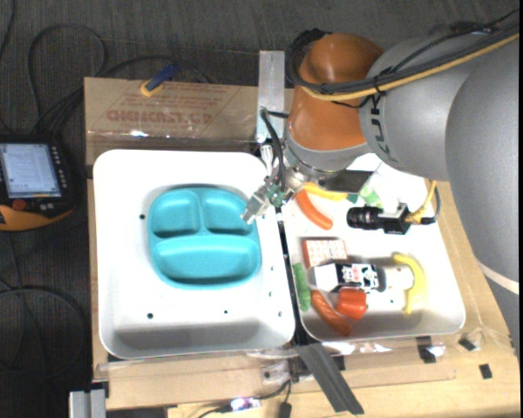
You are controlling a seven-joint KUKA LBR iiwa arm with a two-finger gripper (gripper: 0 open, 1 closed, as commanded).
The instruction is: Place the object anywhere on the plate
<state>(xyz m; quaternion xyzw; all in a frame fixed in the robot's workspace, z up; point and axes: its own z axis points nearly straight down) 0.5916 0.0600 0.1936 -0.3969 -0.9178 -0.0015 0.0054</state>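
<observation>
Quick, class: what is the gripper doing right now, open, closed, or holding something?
Gripper: it hangs over the right rim of the blue plate; whether it is open, closed or holding anything cannot be told.

Big grey robot arm with orange band [436, 85]: cut off by top and right edges; covers far right corner of right shallow white bin [444, 316]. Hand [266, 200]: small and blurred, finger state unreadable, any held object too small to tell. Pile of toy items [353, 290] in right bin: overlapping, individual shapes unclear. Brown cardboard sheet [170, 111]: print faint, partly tucked behind left shallow white bin [122, 320].
</observation>
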